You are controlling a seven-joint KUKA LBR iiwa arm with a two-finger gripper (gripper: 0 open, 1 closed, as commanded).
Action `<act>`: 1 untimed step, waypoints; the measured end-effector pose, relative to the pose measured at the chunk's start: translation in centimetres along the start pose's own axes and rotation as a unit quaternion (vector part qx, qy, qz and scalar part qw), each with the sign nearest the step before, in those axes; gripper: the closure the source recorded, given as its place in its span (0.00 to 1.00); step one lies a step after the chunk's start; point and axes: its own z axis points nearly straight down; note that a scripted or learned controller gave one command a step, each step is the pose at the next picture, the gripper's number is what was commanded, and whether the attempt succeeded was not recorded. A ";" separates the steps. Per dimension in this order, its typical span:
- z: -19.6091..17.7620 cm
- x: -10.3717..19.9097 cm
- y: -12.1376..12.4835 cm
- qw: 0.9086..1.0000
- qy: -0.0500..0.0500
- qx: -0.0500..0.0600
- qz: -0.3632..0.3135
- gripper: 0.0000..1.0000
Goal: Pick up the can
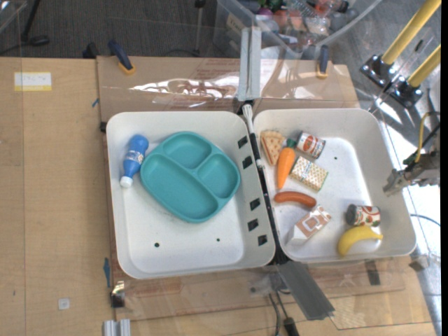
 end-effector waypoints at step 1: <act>6.5 2.5 -2.1 0.949 -0.001 -0.016 0.315 1.00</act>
